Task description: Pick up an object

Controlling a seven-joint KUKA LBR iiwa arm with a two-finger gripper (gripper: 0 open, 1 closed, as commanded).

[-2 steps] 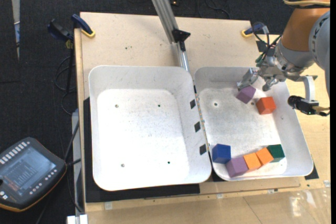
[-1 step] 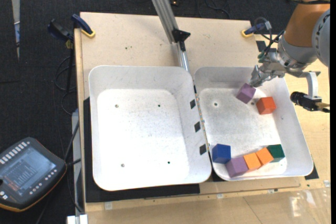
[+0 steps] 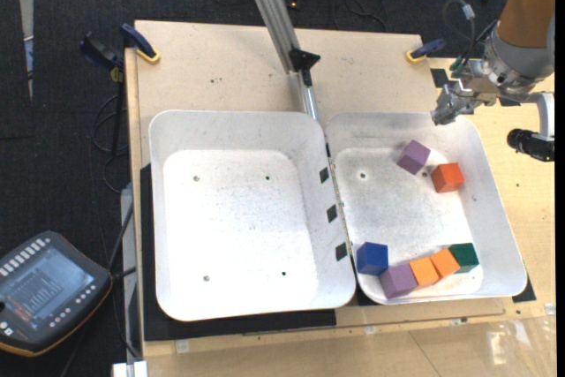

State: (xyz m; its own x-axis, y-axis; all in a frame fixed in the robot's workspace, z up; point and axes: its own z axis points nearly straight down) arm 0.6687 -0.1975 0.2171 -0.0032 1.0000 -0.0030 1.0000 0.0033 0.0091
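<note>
Hand [image 3: 448, 112] hovers above small purple cube [image 3: 412, 157].

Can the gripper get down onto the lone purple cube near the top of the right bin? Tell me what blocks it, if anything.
Probably yes. The gripper hangs over the right bin's far edge, and the purple cube lies apart from the orange cube, with bare floor on its other sides.

bins [image 3: 177, 132] white | blocks: purple [image 3: 412, 156], orange [image 3: 448, 177], blue [image 3: 372, 258], green [image 3: 463, 257]
</note>
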